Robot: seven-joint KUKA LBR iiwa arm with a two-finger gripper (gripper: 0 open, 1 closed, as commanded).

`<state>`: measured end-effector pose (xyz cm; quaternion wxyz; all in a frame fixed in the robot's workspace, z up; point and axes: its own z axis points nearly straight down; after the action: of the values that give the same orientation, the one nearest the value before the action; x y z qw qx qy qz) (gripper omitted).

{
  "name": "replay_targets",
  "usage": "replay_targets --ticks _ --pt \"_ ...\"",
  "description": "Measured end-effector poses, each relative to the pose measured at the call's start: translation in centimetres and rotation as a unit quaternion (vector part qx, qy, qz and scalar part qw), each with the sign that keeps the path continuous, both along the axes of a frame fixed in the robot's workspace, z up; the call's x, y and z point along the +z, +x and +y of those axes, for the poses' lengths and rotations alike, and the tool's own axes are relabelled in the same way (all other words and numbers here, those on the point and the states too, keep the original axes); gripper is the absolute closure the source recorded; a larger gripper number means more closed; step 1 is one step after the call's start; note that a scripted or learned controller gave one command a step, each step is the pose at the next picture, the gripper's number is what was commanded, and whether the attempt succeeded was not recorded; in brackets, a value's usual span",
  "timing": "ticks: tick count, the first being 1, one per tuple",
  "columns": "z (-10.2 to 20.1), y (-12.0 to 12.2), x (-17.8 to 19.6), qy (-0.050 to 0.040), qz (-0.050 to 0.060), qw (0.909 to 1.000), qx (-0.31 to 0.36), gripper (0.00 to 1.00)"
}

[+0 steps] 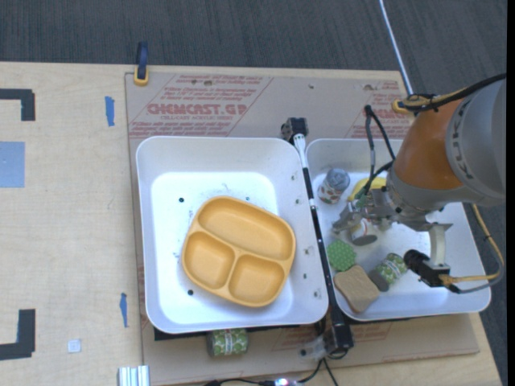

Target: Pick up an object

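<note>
Red lettering "CHEMCAST GP" crosses the brown board (241, 103) behind both bins. The gripper (360, 219) hangs in the right bin (475, 296); its grip cannot be told. A green object (341, 255) lies just below it. A yellow divided tray (238, 250) fills the left bin (153, 175).

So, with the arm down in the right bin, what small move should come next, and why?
Probably lift a little and re-check. The hand sits low in the right white bin among small items, beside the round green textured piece, but nothing visibly sits between its fingers.
</note>
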<state>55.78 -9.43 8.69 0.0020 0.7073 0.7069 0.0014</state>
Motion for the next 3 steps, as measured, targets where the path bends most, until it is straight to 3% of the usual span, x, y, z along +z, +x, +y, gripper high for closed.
replay_targets --ticks 2,3 --pt "-0.8 2.5 0.0 0.0007 0.001 1.0000 0.001 0.00" --pt "0.0 0.1 0.0 0.0000 0.000 1.0000 0.000 0.00"
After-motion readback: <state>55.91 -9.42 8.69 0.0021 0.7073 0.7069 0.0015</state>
